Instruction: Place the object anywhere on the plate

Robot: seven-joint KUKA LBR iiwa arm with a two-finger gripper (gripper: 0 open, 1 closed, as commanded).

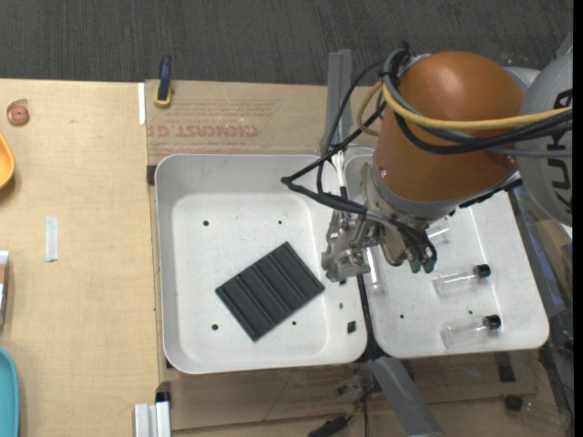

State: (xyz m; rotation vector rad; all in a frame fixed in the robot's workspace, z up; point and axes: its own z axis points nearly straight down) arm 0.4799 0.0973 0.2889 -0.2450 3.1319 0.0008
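Note:
A dark ribbed rectangular plate (271,289) lies flat and turned at an angle in the left bin (182,244). Two clear vials with black caps lie in the right bin (519,280), one (463,279) at its middle right and the other (470,329) near its front edge. My gripper (341,264) hangs under the orange wrist band, over the divide between the two bins and just right of the plate's right corner. The wrist and its cables hide much of the right bin's back half.
A tiny black piece (352,327) rests in the left bin's front right corner. Brown cardboard (228,121) lies behind the bins. The wooden bench top (73,244) stretches to the left, with a small pale strip (51,239) on it.

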